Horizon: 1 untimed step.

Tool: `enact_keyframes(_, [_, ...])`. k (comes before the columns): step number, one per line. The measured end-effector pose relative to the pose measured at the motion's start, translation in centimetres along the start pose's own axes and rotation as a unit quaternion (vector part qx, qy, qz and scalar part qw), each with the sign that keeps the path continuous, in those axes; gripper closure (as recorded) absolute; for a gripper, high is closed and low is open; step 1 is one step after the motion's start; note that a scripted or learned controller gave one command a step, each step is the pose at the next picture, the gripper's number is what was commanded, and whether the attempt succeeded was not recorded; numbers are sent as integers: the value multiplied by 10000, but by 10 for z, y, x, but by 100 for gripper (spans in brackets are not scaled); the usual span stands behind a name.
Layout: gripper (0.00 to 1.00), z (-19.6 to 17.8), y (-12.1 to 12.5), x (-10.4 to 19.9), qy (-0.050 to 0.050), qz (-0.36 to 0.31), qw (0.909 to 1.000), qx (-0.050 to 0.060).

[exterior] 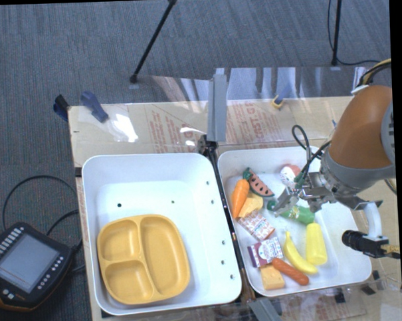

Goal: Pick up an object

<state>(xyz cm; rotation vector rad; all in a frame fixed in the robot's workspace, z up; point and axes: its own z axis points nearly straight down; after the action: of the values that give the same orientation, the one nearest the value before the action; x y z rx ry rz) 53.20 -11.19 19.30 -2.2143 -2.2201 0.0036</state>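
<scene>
The arm's hand (290, 200), fingers spread apart, hangs over the green toy (298, 215) just left of the corn cob (316, 243), where a straight, centred descent clear of neighbouring toys would likely serve best.

The gripper (290, 200) hangs over toy food, perhaps touching a green piece (298, 215).

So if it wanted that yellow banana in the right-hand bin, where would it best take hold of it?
Probably across the middle of the banana, coming straight down from above. It lies flat and curved, slimmest across its width, so its long sides suit the end effector. The yellow corn cob lies close on its right and the small carrot beside its lower end, so its upper half looks freer.
</scene>
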Motion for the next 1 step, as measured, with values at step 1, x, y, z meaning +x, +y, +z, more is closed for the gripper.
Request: enact_keyframes(1, [0,101,-32,-29,-17,-1021,9948,-60])
